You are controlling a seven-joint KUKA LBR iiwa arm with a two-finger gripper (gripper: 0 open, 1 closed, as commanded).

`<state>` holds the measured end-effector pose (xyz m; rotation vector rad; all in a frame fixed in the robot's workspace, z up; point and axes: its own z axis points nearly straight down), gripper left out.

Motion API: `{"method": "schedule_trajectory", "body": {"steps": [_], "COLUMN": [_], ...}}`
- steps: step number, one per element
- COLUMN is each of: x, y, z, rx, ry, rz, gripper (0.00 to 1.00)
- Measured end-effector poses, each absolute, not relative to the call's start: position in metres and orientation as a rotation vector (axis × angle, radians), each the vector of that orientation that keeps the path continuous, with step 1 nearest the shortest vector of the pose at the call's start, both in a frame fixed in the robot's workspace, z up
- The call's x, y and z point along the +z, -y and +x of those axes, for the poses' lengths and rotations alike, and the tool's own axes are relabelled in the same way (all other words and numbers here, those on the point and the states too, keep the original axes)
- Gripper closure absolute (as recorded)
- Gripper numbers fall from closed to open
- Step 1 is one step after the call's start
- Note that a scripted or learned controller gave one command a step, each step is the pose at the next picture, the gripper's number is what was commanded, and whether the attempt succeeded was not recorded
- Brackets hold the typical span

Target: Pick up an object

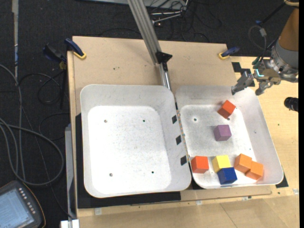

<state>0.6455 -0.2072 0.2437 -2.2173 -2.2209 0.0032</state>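
The claw (251,85) hangs over the far right corner of the right bin (266,141), its two dark fingers (241,83) spread apart and released, with nothing between them and nothing touching them. Above it the grey wrist and the orange band of the arm (289,37) come in from the right edge.

Nearest the claw, just left and a little nearer, an orange block (227,109) lies tilted on the floor of the right bin, apart from the fingers. A purple block (222,132) sits nearer still, close to the middle of that bin. Along the near side of the bin lie the rest: an orange cube (200,164) at the left, a yellow block (221,163) beside it, a blue block (227,175) touching the yellow one on its near side, and two orange blocks (250,166) pressed together towards the right corner.

The left bin (88,127) adjoins the right one, their rims meeting down the middle. Both bins rest on a tan worktop (123,63). A slanted metal pole (145,25) runs from the far edge down to where the bins meet. Dark cables (28,122) trail over the floor on the left, and the corner of a screen (16,208) shows at the near left.
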Motion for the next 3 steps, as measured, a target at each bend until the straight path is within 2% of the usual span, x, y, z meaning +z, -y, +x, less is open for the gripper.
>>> {"method": "schedule_trajectory", "body": {"steps": [1,3], "x": [0.247,0.125], "y": [0.207,0.212], "z": [0.646,0.654], "rx": [0.001,0.005], "ry": [2.226,2.219], "rz": [-2.218,-2.22], "gripper": [0.0,0.0]}}
